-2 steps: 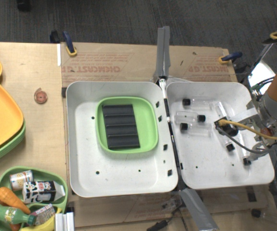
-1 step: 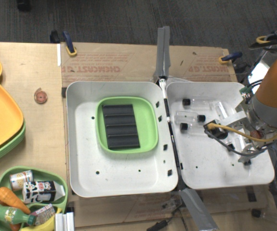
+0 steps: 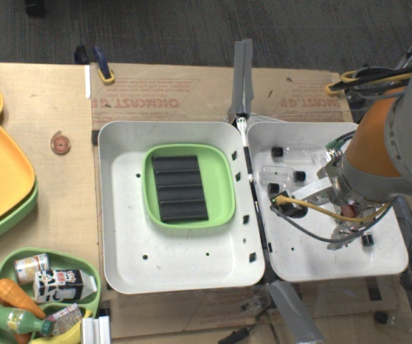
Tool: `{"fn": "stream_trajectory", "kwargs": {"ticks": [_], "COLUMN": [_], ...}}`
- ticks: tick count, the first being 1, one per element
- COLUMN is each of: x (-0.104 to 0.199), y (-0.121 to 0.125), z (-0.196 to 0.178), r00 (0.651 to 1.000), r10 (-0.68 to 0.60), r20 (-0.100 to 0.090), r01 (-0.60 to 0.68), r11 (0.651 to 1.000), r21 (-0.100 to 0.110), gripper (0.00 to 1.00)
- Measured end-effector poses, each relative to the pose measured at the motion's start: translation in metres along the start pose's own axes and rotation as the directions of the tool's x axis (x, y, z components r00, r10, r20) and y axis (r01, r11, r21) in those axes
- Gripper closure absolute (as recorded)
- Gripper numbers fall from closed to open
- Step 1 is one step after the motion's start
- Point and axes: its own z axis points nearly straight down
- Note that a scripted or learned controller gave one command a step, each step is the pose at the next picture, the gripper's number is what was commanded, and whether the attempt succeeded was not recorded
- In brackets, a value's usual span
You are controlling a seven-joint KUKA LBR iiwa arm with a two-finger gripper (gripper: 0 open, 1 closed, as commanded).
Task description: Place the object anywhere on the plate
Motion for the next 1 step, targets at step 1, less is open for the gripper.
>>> {"fn": "stream_trajectory", "kwargs": {"ticks": [1], "x": [-0.0018], "y": [0.0097], "z": [-0.0122], "r00": [1.000], "r10": [0.022], "r20": [-0.002], "r01": [-0.022], "r11": [1.000], "r21": [-0.001], "gripper": [0.00]}}
